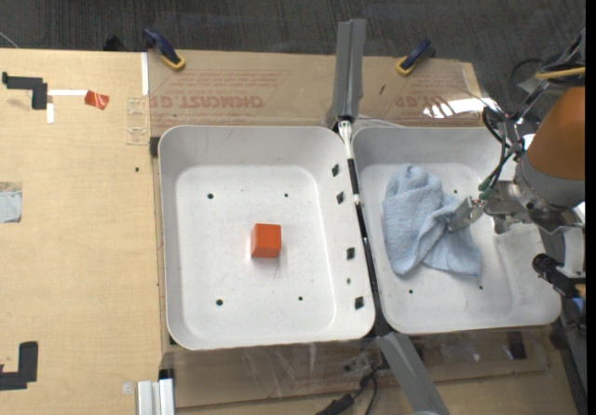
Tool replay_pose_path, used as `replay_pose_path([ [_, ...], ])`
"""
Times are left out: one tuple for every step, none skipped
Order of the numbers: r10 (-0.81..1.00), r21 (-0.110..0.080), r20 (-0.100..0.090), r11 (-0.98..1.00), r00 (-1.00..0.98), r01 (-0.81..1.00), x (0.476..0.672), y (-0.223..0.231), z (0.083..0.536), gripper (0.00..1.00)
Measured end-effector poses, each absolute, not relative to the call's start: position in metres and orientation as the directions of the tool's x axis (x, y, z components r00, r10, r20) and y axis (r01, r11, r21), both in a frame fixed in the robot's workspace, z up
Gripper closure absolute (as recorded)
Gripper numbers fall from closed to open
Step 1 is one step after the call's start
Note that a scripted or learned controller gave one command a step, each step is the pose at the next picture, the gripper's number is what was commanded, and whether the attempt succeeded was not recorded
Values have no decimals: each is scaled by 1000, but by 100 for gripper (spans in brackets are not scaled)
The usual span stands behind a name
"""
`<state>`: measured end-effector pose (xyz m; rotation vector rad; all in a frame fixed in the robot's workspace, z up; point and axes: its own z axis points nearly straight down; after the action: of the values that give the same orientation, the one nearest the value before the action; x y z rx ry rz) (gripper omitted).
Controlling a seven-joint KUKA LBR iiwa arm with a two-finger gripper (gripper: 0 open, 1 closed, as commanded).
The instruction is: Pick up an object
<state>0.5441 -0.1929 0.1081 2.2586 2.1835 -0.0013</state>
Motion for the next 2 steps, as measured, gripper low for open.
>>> replay_pose_path([
  [999, 0, -1, -37, 37, 999, 544, -194, 117, 100],
  [998, 0, -1, -57, 57, 998, 572, -173, 203, 100],
])
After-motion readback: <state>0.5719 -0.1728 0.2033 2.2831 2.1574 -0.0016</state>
